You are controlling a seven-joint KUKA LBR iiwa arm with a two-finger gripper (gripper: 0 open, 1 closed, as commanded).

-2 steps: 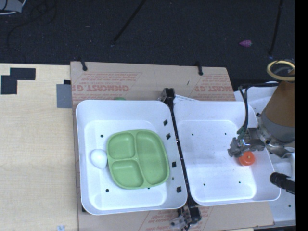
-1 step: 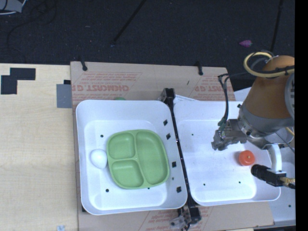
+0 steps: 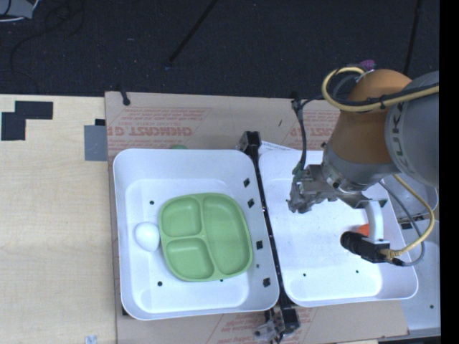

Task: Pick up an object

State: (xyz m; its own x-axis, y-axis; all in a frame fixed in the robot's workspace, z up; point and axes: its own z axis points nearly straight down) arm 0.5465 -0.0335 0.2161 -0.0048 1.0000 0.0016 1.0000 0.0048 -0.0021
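Observation:
A green three-compartment plate (image 3: 206, 235) lies flat in the left bin (image 3: 136, 170). A small white egg-shaped object (image 3: 147, 236) rests against the plate's left edge. My gripper (image 3: 299, 201) hangs over the upper left part of the right bin (image 3: 323, 292), close to the divider between the bins. Nothing shows under or in it. A small orange object (image 3: 363, 229) peeks out at the right side of the right bin, mostly hidden by the arm's white link and a black fitting (image 3: 364, 247).
The arm's orange-banded wrist (image 3: 369, 131) and its yellow cables cover the right bin's upper right. A black clamp bar (image 3: 262, 221) runs between the bins. Cardboard (image 3: 186, 124) lies under both bins, with a wooden bench top (image 3: 54, 228) to the left.

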